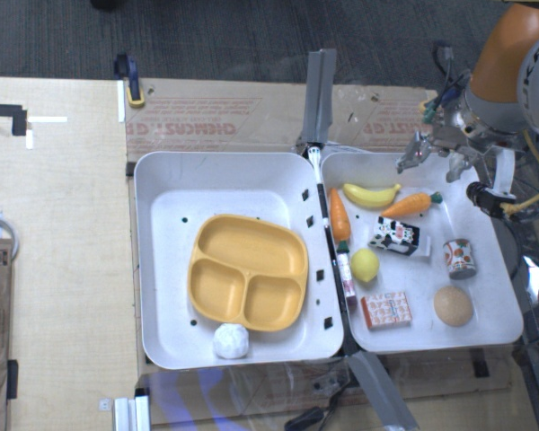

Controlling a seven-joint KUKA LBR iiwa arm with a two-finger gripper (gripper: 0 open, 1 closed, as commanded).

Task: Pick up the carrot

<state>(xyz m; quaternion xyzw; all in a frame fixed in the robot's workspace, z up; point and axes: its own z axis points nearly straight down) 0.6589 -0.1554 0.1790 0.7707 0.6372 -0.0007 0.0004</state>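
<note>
Gripper (424,153) hangs over the right bin's (508,268) far edge, above its contents; open or shut, I cannot tell. One carrot (407,205) lies beside the banana (370,194), another carrot (340,215) along the bin's left wall.
</note>
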